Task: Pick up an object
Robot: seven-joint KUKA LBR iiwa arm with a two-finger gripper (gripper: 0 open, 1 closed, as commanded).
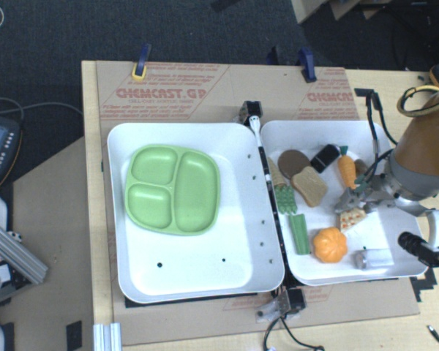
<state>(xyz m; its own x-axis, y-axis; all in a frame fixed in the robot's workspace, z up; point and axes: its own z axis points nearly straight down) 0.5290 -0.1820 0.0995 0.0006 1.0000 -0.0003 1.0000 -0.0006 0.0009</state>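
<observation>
The right bin [316, 127] holds several small objects. A brown round piece [292, 162] lies beside a tan bread slice [310, 187] and a black block [325, 156]. An orange carrot [347, 171] sits toward the back. Near the divider are a green ridged piece [284, 198] and a green stick [299, 233]. An orange fruit [329, 245] rests near the front, next to a pale cracker-like piece [351, 219] and a clear grey item [373, 258]. My gripper [357, 197] hangs low in the right bin, just above the cracker-like piece and right of the bread slice.
The left bin [234, 258] holds a green divided plate [173, 189] toward its back left. The arm's grey body and orange band [422, 152] cover the right bin's right edge. Blue and yellow clamps hold the cardboard at the back.
</observation>
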